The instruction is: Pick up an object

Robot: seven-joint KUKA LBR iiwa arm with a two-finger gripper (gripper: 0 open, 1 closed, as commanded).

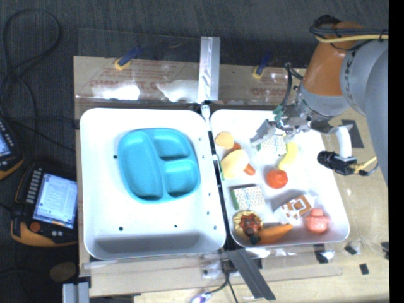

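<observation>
left bin (95,232): blue tray (159,163) at centre | right bin (334,213): toy food crowded, banana (288,155) near far edge | end effector (276,130): over far edge beside banana, grip state cannot tell | step: approach; next: descend, close on one item

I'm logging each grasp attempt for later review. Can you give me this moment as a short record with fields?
left bin: holds a blue divided tray
right bin: holds toy food, including a red tomato, a yellow banana, a carrot
gripper: over the right bin's upper part, by a patterned white block
grasp: no object seen between the fingers
</observation>
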